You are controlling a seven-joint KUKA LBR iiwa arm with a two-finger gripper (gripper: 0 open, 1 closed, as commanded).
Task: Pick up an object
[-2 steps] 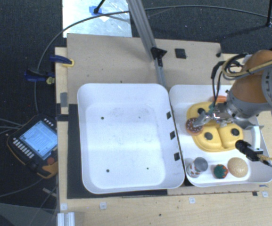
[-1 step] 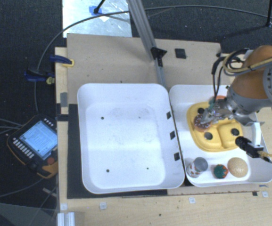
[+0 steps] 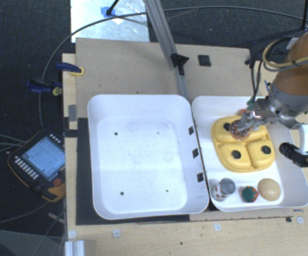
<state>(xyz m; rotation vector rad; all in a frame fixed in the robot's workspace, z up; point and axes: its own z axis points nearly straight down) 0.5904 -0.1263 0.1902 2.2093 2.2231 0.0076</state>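
Going left to right, we see a black and orange handheld control pendant (image 3: 38, 164) lying off the left side of the tan tabletop (image 3: 127, 68). Next comes the left shallow white plastic bin (image 3: 97, 137), then the right white bin (image 3: 204, 121), the two touching along their inner walls.

In the right bin a large yellow moulded plastic block with dark round holes (image 3: 244, 145) sits near the middle. Along the bin's near edge lie three small things in a row: a grey and white round piece (image 3: 224, 188), a green and red ball (image 3: 250, 194) and a pale beige egg-shaped ball (image 3: 269, 189).

The grey arm with its orange band (image 3: 303, 52) reaches in from the right and bends down over the right bin's far half. The claw (image 3: 244, 126) is low over the upper part of the yellow block, seemingly touching it, with a small brownish thing right at its tip. We cannot tell whether the claw is released or clenched.

Room is tight there: the bin's right wall is close to the wrist, while the left bin offers wide open floor.
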